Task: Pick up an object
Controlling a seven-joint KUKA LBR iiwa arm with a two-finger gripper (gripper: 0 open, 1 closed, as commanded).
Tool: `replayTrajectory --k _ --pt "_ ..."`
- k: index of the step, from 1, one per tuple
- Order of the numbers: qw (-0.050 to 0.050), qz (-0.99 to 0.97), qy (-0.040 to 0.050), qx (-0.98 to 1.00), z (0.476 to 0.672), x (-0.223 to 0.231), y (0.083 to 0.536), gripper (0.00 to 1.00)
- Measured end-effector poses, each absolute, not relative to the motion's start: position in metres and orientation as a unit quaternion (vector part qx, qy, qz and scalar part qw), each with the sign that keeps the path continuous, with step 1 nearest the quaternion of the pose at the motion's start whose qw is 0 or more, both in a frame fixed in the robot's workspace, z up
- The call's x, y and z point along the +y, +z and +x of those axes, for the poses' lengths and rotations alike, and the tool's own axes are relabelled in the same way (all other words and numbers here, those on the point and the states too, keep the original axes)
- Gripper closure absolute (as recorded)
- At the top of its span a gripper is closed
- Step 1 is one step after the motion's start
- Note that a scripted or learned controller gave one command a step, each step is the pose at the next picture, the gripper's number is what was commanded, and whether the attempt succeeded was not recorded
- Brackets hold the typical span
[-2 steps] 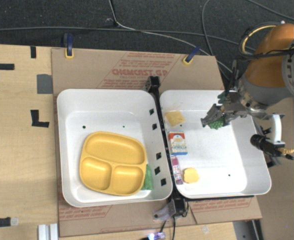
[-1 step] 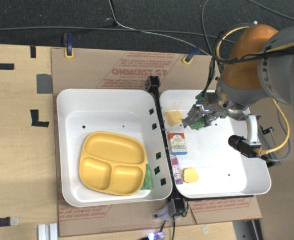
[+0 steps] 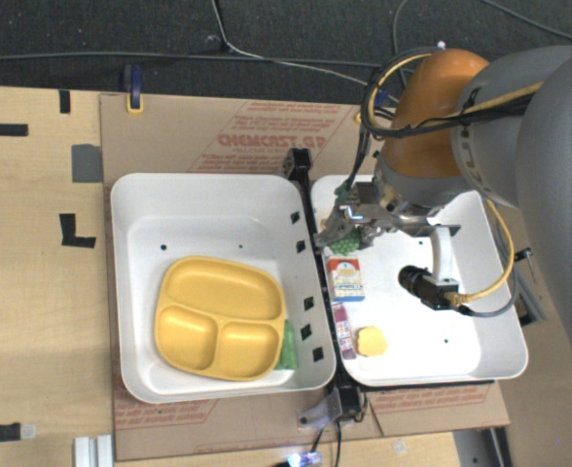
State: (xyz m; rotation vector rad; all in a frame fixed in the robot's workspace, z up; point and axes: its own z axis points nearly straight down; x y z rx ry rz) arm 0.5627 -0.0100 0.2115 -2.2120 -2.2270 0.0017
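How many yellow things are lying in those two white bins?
2: a big yellow plastic divided tray in the left bin, and a small round yellow piece in the right bin. The arm may hide more.

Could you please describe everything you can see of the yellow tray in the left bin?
The yellow tray looks like smooth moulded plastic with rounded corners. It has three hollows: one wide one along its far side and two smaller ones along its near side. It lies flat and face up on the floor of the left bin, towards the near right corner. A green thing sits against its right edge, partly tucked under it. Nothing lies in its hollows.
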Motion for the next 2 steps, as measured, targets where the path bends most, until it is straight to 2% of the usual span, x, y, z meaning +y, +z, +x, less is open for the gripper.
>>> replayTrajectory --k 1,2 --pt "0.001 -0.705 0.0004 -0.709 0.567 0.036 0.207 1.0" --pt "0.002 -0.704 0.0002 -0.71 0.56 0.098 0.211 1.0"
